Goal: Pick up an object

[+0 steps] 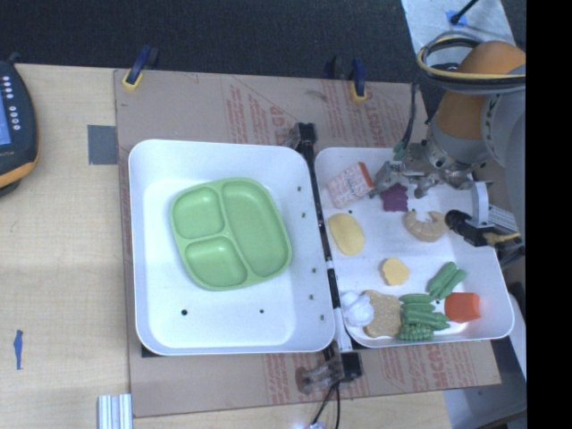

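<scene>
From above, the gripper point(407, 179) hangs over the right bin's point(500, 329) far edge, just above a purple toy point(394, 199); I cannot tell the claw's state. Beside it lie a pink packet point(349, 184), a croissant point(425, 226), and a yellow lemon point(346, 234). The left bin point(152, 320) holds a green divided plate point(231, 232).
</scene>
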